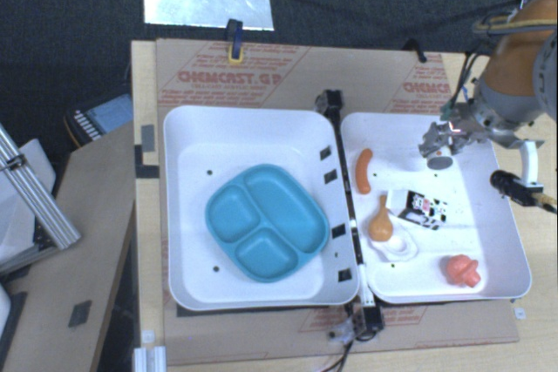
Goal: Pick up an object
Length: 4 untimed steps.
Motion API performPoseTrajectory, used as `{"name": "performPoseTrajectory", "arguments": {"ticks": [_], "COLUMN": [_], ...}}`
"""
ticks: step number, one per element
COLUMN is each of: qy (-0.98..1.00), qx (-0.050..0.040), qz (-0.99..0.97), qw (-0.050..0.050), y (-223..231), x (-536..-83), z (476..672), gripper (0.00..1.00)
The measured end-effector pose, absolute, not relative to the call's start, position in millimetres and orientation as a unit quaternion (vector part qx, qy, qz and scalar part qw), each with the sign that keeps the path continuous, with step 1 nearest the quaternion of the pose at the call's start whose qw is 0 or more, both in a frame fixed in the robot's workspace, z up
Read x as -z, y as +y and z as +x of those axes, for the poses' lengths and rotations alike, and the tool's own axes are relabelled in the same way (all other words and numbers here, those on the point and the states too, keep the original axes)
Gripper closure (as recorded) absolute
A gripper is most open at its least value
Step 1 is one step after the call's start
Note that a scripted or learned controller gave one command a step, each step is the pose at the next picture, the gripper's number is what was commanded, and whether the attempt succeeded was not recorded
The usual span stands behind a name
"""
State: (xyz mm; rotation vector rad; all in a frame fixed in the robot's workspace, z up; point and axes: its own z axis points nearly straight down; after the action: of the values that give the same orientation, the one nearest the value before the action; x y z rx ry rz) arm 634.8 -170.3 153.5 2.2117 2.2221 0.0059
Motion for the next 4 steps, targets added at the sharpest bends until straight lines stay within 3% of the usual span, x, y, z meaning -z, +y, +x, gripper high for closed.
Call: {"name": "performPoseTrajectory", "arguments": {"ticks": [1, 2, 4], "qy": [0.709, 0.709, 0.710], "qx": [-0.0023, -0.0008, -0.0012], "qz": [0.705, 0.705, 0.704], "qw": [0.004, 0.002, 0.000], "y": [-174.1, -174.0, -65.3], "x": [-218.7, -221.8, -234.2], "z": [635.6, 636.6, 609.3], "gripper": [1.00, 1.00, 1.00]}}
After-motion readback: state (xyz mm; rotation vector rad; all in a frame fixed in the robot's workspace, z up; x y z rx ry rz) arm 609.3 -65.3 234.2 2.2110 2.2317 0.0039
